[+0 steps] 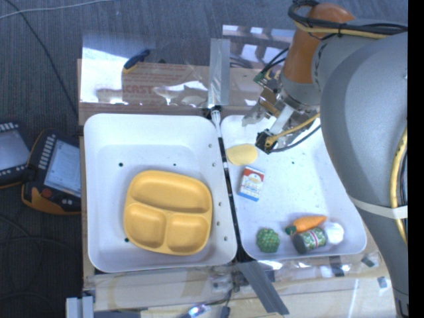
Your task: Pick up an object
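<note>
The grey arm (371, 111) reaches in over the far end of the right bin (311, 184), with its end effector (260, 121) low near that bin's back wall. I cannot tell how far it is open, and nothing can be seen held in it.

The left bin (93, 177), across the divider to the view's left of the end effector, holds a yellow divided tray (169, 212) well away from it.

The likeliest target is the pale yellow oval piece (241, 154). It lies just beside the end effector, on the nearer side and slightly to the view's left, with its long axis across the bin.

A small carton (252, 183) lies just beyond the oval. A dark jar (311, 239), a carrot (309, 223) and a green broccoli piece (267, 239) sit well apart at the bin's near end.
</note>
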